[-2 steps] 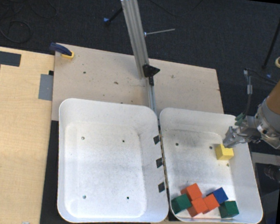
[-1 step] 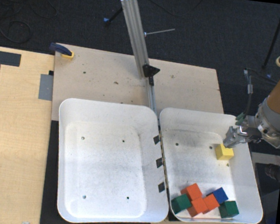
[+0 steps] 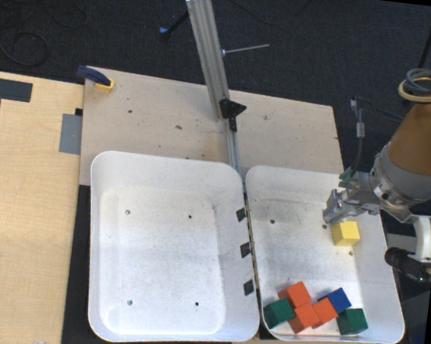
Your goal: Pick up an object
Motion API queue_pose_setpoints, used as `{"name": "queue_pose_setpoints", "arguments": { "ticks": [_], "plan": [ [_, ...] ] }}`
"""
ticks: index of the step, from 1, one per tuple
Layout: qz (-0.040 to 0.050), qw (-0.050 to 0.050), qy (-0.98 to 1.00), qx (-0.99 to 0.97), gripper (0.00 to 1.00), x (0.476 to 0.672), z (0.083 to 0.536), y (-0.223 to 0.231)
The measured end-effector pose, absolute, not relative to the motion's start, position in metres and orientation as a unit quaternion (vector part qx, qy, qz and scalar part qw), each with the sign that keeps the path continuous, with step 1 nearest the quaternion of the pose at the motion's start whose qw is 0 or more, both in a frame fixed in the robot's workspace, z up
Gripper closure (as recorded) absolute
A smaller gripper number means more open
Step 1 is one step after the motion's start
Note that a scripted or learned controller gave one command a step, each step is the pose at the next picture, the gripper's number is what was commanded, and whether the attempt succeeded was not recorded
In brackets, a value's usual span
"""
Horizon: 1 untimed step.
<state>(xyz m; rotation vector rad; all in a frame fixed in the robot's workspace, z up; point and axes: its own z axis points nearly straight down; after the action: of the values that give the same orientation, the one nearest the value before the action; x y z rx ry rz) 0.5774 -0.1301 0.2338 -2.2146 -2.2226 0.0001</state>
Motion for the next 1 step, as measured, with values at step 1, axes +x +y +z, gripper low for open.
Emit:
{"name": "queue_pose_setpoints", "arguments": {
  "ticks": [1],
  "plan": [
    [0.0006, 0.003, -0.709, -0.706, 1.00, 0.5691, 0.2241, -0.0714]
  ]
}}
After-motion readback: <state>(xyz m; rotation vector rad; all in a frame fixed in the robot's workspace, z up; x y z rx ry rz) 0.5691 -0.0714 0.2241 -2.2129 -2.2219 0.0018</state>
